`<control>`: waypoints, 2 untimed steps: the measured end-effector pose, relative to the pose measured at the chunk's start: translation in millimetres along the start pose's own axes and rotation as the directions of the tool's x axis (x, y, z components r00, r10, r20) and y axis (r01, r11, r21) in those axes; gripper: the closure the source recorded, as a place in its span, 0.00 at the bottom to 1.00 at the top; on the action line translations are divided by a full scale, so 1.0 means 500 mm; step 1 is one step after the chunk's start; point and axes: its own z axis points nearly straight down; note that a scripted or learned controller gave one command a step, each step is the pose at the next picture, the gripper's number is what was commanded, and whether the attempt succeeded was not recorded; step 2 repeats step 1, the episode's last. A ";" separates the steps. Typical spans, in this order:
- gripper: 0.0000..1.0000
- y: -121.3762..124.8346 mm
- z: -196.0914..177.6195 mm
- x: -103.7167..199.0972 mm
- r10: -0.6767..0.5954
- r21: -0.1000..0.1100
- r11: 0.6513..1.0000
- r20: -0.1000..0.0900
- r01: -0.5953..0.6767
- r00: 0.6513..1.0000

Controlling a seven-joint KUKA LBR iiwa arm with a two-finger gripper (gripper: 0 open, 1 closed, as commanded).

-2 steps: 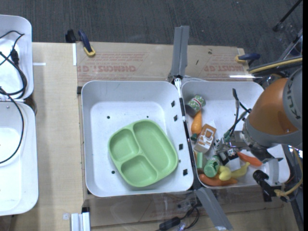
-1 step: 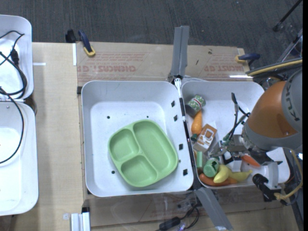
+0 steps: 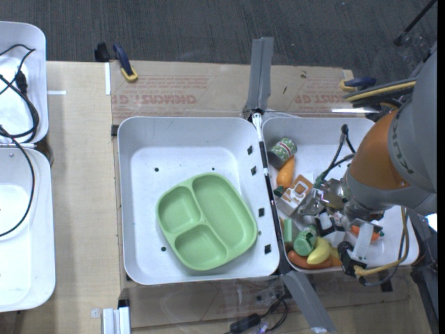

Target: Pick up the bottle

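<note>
A small green bottle (image 3: 302, 242) lies near the front of the right bin (image 3: 313, 127), with its round end facing the camera. It rests among a yellow banana (image 3: 320, 252) and an orange piece (image 3: 300, 260). My gripper (image 3: 322, 218) hangs low over the clutter, just above and to the right of the bottle, below the orange wrist band (image 3: 375, 158). The arm's body hides part of the right bin's right half. I see nothing plainly held.
The right bin also holds a green can (image 3: 284, 147), a carrot (image 3: 285, 172) and a small printed carton (image 3: 297, 191). A green divided plate (image 3: 206, 221) lies in the left bin (image 3: 139, 186). Cables hang by the wrist.
</note>
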 end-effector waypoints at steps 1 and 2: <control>1.00 0.000 -0.017 -0.001 -0.002 0.002 1.000 0.002 0.002 1.000; 1.00 0.000 -0.017 -0.001 -0.002 0.002 1.000 0.002 0.002 1.000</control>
